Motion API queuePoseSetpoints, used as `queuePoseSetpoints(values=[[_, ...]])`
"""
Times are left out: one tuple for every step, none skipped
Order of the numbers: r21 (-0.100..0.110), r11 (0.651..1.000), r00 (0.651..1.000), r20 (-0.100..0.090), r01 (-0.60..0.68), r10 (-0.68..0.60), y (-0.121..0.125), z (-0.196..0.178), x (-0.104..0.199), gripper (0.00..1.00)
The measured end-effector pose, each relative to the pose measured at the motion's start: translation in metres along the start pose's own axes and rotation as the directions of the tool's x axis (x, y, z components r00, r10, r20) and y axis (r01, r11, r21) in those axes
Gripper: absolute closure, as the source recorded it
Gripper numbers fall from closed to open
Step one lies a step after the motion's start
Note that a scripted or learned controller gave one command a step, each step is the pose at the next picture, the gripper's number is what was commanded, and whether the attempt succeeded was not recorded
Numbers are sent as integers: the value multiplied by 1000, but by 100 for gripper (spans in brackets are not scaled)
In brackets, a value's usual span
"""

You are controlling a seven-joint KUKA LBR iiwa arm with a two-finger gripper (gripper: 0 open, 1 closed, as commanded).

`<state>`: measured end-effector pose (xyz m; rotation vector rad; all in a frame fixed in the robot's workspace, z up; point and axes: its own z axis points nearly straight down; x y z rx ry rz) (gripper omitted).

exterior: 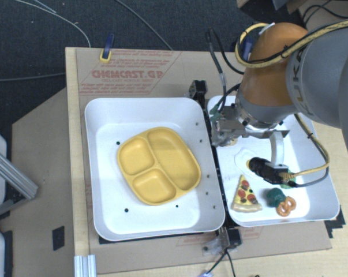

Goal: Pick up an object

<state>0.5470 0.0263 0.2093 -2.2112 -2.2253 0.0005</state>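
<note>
The gripper hung by the right bin's left wall, its opening impossible to tell. A pizza slice, teal toy and pretzel crowded the near rim. A yellow tray sat mid-left bin, margins free.

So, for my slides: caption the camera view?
Arm above right bin with pizza slice, teal toy, pretzel; yellow divided tray in left bin.

Grey arm reaches in from upper right. The orange band faces camera above the wrist. Below it, gripper points down, largely hidden.
</note>
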Motion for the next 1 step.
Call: queuePoseSetpoints(values=[[-5,1000,1000,1,0,0,5,-10,54,100]])
